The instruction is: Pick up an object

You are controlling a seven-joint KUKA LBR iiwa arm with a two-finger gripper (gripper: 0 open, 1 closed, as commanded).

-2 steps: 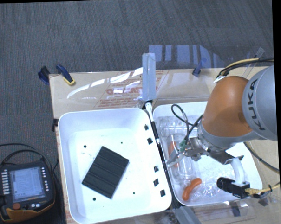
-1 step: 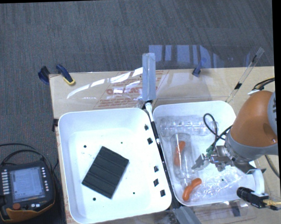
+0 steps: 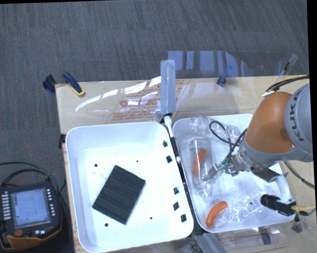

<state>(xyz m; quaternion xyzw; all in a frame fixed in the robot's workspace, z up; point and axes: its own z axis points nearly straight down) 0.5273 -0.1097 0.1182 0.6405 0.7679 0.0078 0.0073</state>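
In the left bin (image 3: pixel 81 147) a flat black ribbed slab (image 3: pixel 119 194) lies at a slant near the middle. The right bin (image 3: pixel 186 128) holds a clear plastic bottle-like piece (image 3: pixel 198 174) with an orange stick (image 3: pixel 201 159) showing through it. A second orange stick (image 3: pixel 216 212) lies near the front edge, next to crumpled clear wrap (image 3: pixel 246 204). My gripper (image 3: pixel 221 167) reaches in from the right and sits low over the right bin, right beside the clear piece and the upper orange stick. Nothing can be made out between its tips.
More clear plastic (image 3: pixel 198 125) lies at the back left of the right bin. A grey post (image 3: pixel 168 91) stands behind the wall between the bins. A teach pendant (image 3: pixel 28 210) rests on the floor at the left. Blue clamps (image 3: pixel 59 84) grip the bench's back corner.
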